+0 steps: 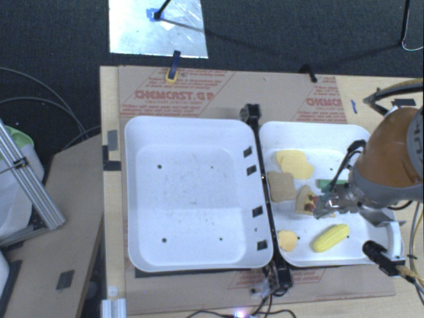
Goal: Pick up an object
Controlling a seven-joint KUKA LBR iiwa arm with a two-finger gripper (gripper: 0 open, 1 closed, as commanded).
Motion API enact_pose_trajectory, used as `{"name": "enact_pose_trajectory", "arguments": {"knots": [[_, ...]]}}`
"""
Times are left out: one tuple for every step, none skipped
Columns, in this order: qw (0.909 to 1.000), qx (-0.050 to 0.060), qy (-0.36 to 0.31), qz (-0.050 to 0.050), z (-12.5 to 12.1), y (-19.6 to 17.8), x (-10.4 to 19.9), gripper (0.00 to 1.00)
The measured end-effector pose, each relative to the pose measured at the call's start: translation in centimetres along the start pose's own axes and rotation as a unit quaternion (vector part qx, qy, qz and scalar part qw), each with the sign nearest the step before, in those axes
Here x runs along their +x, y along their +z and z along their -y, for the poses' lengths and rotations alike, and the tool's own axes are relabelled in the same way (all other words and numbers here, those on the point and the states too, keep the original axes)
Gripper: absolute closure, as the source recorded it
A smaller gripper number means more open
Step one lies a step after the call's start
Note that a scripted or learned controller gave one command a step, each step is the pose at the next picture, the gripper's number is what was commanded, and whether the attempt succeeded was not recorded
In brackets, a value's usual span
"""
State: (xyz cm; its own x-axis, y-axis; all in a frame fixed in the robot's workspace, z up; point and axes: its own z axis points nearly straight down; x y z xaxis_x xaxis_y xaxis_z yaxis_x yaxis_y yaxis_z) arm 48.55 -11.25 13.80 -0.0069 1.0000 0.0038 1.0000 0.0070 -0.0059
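Observation:
In the right bin (318,130), my gripper (322,206) hangs low near the middle, its tip right beside a small brown and yellow object (305,201). A yellow corn cob (330,237) lies just below the gripper. To the gripper's left sits a tan square piece (281,185), and above that lie two flat yellow pieces (293,163). A small yellow round piece (287,241) rests at the bin's near left corner. Something green (324,184) peeks out behind the gripper. The wrist hides the space under the gripper.
The left bin (192,194) is beside the right one, joined to it by a black hinge strip (262,191). My arm's orange band (397,152) covers the right bin's right side. A cardboard sheet (218,91) lies under both bins.

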Motion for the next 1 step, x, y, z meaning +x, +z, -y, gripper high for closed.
{"name": "enact_pose_trajectory", "arguments": {"knots": [[1.0,-0.008,0.001,0.003,-7.38,-1.88,-1.95,1.0]]}}
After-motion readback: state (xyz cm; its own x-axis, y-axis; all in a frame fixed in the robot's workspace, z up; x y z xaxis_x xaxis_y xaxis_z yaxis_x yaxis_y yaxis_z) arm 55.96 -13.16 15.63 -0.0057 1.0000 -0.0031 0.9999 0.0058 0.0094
